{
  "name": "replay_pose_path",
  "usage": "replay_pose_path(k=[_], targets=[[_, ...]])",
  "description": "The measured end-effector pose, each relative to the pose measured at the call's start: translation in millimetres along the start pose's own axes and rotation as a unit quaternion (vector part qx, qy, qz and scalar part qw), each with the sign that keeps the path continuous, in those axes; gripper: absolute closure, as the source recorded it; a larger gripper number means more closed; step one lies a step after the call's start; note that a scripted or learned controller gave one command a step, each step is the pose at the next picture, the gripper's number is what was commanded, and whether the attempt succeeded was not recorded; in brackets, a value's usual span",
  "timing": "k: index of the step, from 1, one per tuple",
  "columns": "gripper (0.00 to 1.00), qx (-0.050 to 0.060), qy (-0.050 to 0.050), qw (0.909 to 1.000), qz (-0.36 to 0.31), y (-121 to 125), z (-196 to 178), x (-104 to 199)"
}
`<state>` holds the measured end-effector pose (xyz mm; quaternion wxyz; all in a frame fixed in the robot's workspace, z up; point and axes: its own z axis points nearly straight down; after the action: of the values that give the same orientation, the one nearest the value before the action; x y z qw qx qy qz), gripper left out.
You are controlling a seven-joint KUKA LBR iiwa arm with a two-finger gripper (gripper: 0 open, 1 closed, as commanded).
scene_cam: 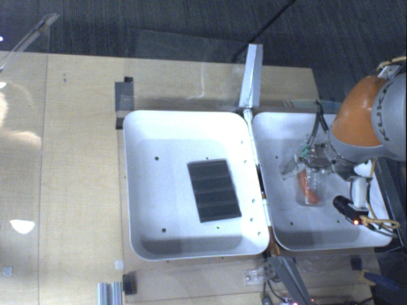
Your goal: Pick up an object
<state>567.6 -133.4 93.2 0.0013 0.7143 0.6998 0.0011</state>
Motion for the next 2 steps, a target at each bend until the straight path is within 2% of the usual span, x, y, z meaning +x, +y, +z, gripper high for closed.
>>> replay_pose_path(k=[1, 2], targets=[[1.0, -0.001, 0.001, 1.0, -0.001, 1, -11, 2], [1.0, -0.001, 0.001, 0.9992, -0.039, 54, -92, 78]])
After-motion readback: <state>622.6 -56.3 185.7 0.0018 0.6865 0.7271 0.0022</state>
